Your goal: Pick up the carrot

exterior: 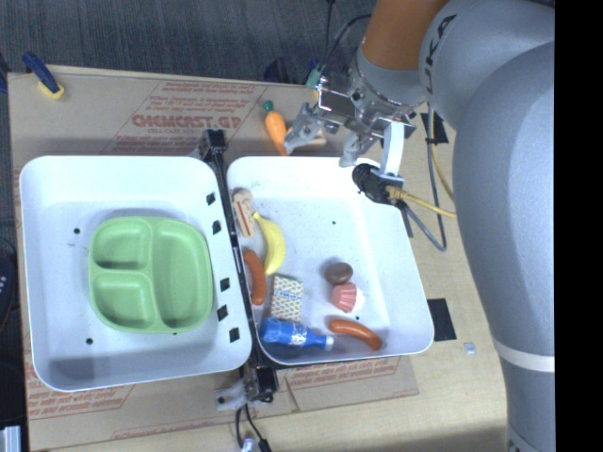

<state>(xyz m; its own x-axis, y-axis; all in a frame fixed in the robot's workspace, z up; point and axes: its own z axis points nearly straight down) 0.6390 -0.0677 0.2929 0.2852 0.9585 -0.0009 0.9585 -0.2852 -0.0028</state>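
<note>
The carrot [274, 128], small and orange with a green top, lies on the brown cardboard just beyond the far rim of the right bin [415, 290]. It is outside both bins. My gripper [332, 141] hangs over that same far rim, a little to the right of the carrot. Its fingers [303, 134] stand spread apart with nothing between them. The left finger is close beside the carrot, and I cannot tell whether it touches it.
In the right bin lie a banana [272, 244], a sausage [255, 277], a patterned packet [287, 298], a blue bottle [293, 336], a brown lump [339, 272], a pink item [346, 297] and an orange sausage [356, 333]. A green divided plate [151, 273] sits in the left bin [38, 252].
</note>
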